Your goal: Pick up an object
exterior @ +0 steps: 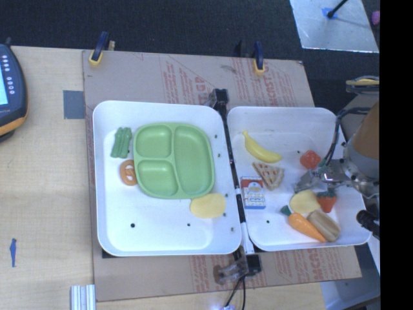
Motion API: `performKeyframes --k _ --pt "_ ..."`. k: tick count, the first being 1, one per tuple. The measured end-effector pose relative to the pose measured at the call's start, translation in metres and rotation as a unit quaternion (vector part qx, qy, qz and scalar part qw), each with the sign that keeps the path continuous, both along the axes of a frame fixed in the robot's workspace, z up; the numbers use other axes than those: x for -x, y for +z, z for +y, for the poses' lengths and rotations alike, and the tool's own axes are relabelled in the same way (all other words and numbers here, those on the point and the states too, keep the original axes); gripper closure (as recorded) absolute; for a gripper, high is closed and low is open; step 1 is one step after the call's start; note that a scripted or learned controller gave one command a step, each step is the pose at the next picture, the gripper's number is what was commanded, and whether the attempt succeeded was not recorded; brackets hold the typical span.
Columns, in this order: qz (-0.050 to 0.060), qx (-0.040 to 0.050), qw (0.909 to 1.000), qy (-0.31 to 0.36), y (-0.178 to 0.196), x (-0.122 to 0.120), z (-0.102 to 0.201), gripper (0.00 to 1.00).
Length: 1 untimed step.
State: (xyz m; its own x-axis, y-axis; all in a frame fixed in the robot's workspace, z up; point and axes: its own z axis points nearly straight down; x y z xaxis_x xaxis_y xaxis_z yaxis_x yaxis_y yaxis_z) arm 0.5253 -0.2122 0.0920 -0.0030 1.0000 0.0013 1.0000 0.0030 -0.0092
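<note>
My gripper [317,182] hangs low over the right side of the right bin [284,118], reaching in from the right edge. It sits just above a pale yellow round piece [302,203] and a small red piece [327,203], with a red tomato [310,159] just behind it. An orange carrot [303,226] and a tan bread roll [324,225] lie at the bin's front right. A banana [261,149], a sandwich wedge [269,174] and a small carton [253,194] lie further left. I cannot make out anything held.
The left bin [113,234] holds a green divided plate [174,160], green beans [120,142], a pretzel [128,172] and a yellow chip [208,206]. A black divider clamp [221,98] sits between the bins. A pendant [10,89] rests at the far left.
</note>
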Motion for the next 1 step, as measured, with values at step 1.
performKeyframes --k 1 --pt "-0.007 0.0010 1.0000 0.003 0.0010 -0.0905 0.0285 0.00"
